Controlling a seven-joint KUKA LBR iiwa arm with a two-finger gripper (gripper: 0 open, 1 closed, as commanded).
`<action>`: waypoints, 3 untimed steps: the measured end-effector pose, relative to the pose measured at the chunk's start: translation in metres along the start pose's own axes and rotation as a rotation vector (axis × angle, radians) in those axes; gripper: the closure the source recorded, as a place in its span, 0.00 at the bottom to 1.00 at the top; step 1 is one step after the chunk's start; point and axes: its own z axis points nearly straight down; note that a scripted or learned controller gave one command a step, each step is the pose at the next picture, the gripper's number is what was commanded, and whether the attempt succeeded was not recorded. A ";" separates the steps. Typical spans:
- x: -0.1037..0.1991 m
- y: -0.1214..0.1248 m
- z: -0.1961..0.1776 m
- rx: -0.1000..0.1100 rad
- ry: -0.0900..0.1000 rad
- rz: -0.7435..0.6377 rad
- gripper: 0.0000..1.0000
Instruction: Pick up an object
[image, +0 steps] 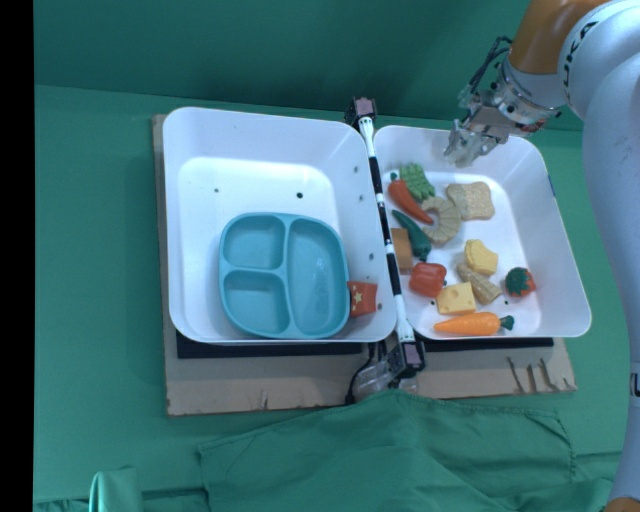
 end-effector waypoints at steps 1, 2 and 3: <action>0.000 0.000 0.001 0.001 0.000 0.000 0.00; -0.001 0.001 -0.014 -0.007 -0.002 0.002 1.00; -0.001 0.001 -0.013 -0.006 -0.002 0.002 0.00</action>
